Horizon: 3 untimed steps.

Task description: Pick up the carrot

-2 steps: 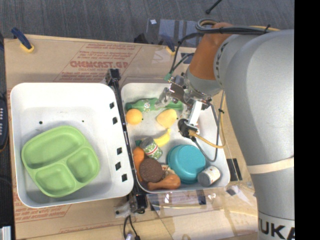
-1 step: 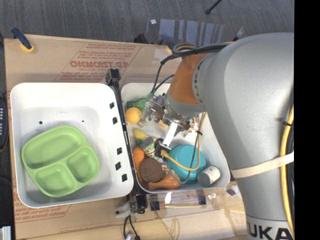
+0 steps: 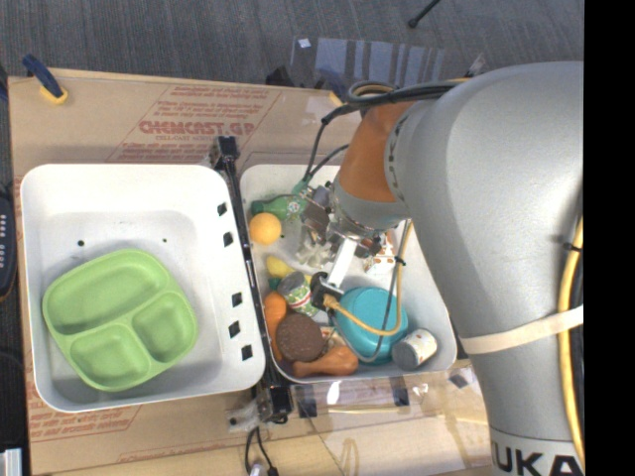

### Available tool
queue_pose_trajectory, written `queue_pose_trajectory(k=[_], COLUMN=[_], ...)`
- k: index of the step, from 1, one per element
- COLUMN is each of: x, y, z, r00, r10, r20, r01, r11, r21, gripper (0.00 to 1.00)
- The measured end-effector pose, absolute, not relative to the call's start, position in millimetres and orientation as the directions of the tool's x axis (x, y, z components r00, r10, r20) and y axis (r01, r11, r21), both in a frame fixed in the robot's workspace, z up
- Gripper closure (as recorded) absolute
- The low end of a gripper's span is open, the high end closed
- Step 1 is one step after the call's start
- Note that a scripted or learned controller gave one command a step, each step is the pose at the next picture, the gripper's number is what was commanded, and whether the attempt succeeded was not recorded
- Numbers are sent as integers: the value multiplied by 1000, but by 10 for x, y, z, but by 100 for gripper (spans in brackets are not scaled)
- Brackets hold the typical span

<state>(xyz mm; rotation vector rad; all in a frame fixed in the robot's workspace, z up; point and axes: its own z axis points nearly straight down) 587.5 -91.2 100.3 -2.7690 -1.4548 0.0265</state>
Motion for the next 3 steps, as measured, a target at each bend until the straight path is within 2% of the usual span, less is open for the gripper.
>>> queue_pose_trajectory(k=[1,2,3], x=[5484,5148,4783], y=[-230,-27,31], z=[2992,2296,1900], r00=[547,789,907], r10=[837,614,422], r20=[3,-11,-13], r01=[837,614,422], r11=[-547,-789,-907], r21=[2,-13,-11], gripper=[100,100,100])
